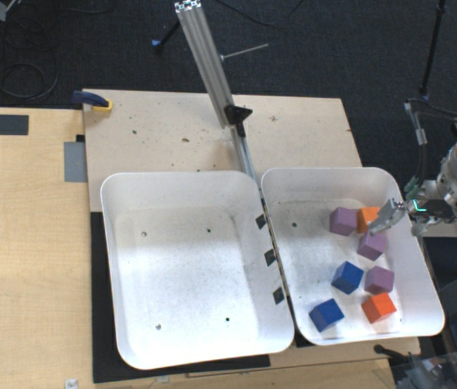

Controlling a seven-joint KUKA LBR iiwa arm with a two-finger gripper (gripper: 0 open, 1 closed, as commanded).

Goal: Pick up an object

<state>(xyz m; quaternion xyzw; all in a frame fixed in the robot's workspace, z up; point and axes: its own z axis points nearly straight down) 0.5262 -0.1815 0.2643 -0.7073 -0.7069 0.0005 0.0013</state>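
Wooden bench [164,136] — two white bins [131,209] side by side.

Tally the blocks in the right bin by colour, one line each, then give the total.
Purple blocks: 3
Blue blocks: 2
Orange blocks: 2
Total: 7, all in the right bin

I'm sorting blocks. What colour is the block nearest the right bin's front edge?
Orange block, camera view.

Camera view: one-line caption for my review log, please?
Arm's tool reaches into the right bin among purple, blue and orange blocks, near an orange block.
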